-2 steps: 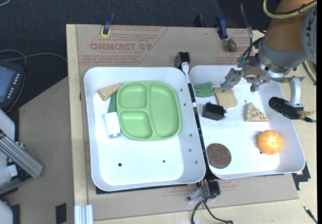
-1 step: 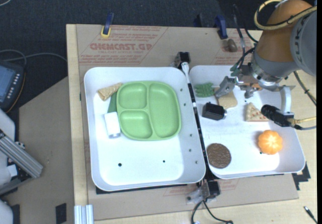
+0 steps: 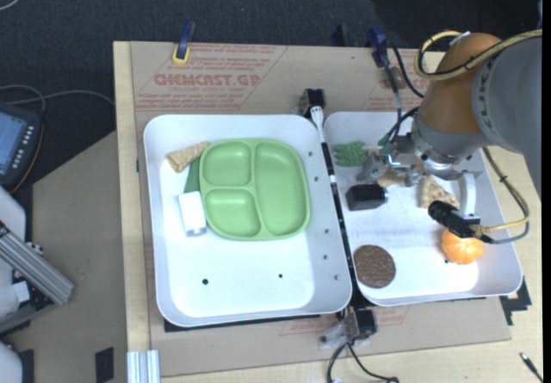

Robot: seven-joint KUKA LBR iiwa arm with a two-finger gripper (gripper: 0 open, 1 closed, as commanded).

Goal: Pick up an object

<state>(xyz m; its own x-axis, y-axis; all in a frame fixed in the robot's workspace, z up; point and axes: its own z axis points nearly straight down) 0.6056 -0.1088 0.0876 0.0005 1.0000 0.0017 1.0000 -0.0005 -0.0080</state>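
Arm low over the right bin (image 3: 499,282), wrist hanging above its far half; gripper (image 3: 398,164) sits among the small items near the bin's far-left corner. Fingers are blurred against clutter beneath, so whether they are apart or together: cannot tell. Nothing visibly held between them, so no grasp is recorded. Candidate objects relative to the fingers: green leafy piece (image 3: 349,152) just beside them toward the divider; black block (image 3: 365,196) just beside them on the near side; pale tan lump (image 3: 436,193) on the arm side, partly under the wrist; orange fruit (image 3: 461,248) further off toward the near-right of the bin, with a black cable end touching or lying over it; brown round disc (image 3: 374,265) well to the near side, flat on the bin floor. In the left bin (image 3: 250,299), well apart from the fingers: green divided plate (image 3: 255,187), white block (image 3: 192,212) against its edge, tan wedge (image 3: 186,155) at its far corner. Judgement on progress: approach looks done, gripper down at object level; closing, a confirmed hold and the lift are all left. Likeliest target is the green piece or the black block, which one cannot be settled. Crowding here risks a pinch on two items or a miss
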